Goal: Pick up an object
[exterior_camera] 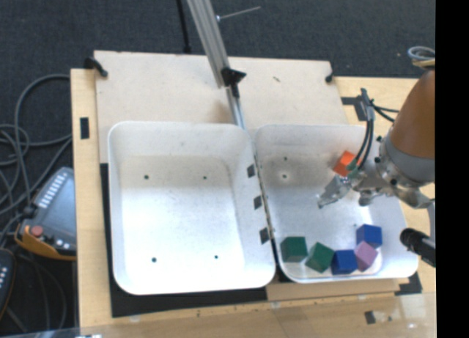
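Reaching in from the right, the arm (414,127) hangs over the right bin (293,149), its gripper (338,186) beside an orange block (345,161); whether the jaws grip it I cannot tell. Green (294,248), blue (344,261) and purple (365,255) blocks crowd that bin's near edge.

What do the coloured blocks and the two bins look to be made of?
The blocks, such as the green block and blue block, look like painted wood or matte plastic: sharp edges, flat colour, no glare. The right bin and left bin look like moulded white plastic, with rounded corners and scuffed, speckled floors.
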Controlling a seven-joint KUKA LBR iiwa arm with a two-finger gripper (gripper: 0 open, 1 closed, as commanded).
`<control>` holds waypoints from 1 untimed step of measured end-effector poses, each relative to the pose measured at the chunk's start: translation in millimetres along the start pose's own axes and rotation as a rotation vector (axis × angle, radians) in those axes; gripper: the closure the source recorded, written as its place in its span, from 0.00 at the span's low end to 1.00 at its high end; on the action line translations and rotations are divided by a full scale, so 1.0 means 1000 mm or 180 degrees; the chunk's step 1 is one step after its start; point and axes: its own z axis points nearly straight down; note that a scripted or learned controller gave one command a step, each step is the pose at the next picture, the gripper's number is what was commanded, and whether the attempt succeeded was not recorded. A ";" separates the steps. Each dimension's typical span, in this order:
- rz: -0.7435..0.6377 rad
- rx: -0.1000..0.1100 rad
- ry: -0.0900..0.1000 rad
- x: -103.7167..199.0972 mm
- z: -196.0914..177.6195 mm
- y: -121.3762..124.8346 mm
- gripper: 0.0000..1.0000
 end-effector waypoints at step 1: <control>-0.0015 0.0020 -0.0003 -0.040 0.080 0.103 0.00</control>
